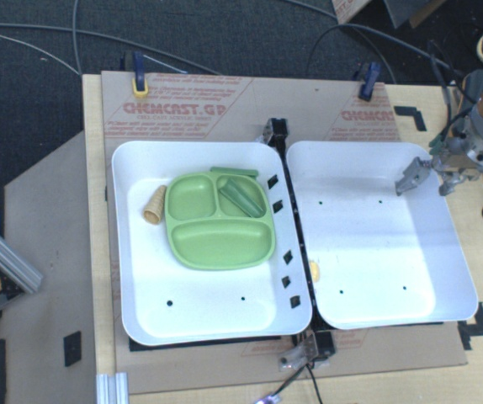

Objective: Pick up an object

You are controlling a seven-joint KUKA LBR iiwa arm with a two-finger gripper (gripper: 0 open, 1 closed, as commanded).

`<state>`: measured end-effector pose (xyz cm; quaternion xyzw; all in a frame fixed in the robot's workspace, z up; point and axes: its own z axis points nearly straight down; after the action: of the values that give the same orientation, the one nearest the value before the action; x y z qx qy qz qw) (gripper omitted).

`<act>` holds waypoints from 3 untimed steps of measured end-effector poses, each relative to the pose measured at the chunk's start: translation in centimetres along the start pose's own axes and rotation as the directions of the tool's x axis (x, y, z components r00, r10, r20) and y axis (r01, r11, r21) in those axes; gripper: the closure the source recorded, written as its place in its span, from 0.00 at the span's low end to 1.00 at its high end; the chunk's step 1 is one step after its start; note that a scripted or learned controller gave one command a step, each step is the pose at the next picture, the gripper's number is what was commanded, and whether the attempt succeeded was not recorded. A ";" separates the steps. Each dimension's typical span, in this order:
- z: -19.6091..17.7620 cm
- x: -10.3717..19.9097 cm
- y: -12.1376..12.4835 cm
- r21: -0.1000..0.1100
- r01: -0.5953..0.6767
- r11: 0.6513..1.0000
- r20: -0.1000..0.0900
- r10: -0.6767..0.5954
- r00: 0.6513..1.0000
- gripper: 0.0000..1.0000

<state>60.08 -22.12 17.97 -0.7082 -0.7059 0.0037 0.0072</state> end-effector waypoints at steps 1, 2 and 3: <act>-0.9 0.1 0.4 -0.014 0.004 1.000 0.004 -0.004 1.000 0.00; 3.5 0.0 -0.2 -0.010 0.003 1.000 0.002 -0.003 1.000 0.00; 8.7 0.3 0.0 -0.011 0.006 1.000 -0.003 -0.006 1.000 0.00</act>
<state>59.91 -21.79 9.28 -0.7063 -0.7079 -0.0011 0.0044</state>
